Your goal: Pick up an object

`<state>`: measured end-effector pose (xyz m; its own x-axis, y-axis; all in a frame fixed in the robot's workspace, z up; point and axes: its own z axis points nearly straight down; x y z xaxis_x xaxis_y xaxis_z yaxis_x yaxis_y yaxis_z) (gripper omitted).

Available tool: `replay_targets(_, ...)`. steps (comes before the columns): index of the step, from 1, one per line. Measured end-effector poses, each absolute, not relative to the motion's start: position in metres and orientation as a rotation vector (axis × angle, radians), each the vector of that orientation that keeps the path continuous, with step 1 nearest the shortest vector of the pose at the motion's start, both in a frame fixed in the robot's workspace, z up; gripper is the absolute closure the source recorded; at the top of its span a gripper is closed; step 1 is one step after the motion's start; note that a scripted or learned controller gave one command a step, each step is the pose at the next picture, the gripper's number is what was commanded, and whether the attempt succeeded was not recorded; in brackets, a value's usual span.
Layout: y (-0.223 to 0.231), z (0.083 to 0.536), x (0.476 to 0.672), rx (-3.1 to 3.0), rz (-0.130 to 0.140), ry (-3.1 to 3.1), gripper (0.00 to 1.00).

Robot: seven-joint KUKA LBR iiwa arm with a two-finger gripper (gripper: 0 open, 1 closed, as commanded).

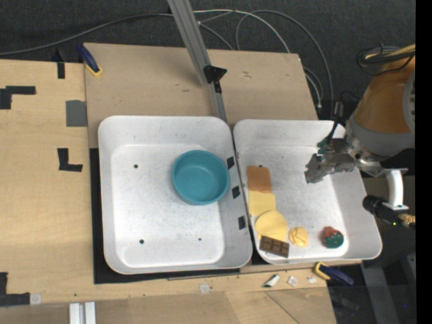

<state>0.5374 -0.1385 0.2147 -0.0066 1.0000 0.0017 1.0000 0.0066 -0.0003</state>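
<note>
My gripper [316, 171] hangs over the bare floor of the right bin [290, 137], in its upper right part, with nothing seen between its tips. Down the left side of that bin lie a brown slab [259, 178], a pale yellow square [262, 202], a yellow round piece [272, 221] and a dark brown block [275, 247]. A small yellow lump [298, 235] and a red and green item [331, 237] rest near the bin's front edge. A blue bowl [200, 176] sits in the left bin [128, 201].
A slanted metal pole [192, 36] comes down to the bins' shared back corner. Cables [283, 25] loop behind the right bin. Blue and yellow clamps sit at the board's back left [90, 59] and front right [329, 272]. The orange-banded arm [388, 106] overhangs the right bin's right edge.
</note>
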Motion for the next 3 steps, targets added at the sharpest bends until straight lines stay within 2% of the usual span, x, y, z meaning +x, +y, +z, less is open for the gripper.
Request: replay_targets(3, 0.010, 0.240, 0.593, -2.211, -0.002, -2.229, 1.00)
